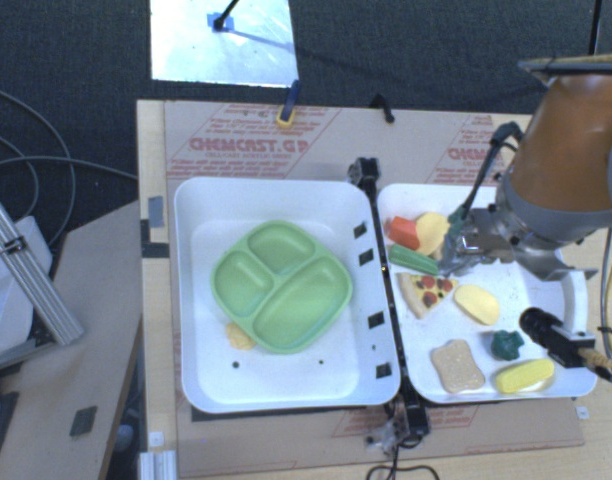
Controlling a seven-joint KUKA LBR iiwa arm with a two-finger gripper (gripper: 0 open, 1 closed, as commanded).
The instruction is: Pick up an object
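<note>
The right bin (561,308) holds several toy foods. A red piece (402,231) and a yellow round one (432,233) lie at its back left. In front of them are a long green piece (414,261) and a pizza slice (426,291). A pale yellow oval (477,304), a bread slice (456,365), a dark green floret (505,344) and a yellow cob (524,375) lie nearer the front. My gripper (456,258) hangs low over the right end of the green piece, just behind the pizza slice. Nothing is visibly held.
The left bin (201,368) carries a green divided plate (281,286) with a small yellow chip (239,336) at its front left edge. A black divider with clips (378,278) runs between the bins. The arm's grey and orange body (571,158) covers the right bin's back right.
</note>
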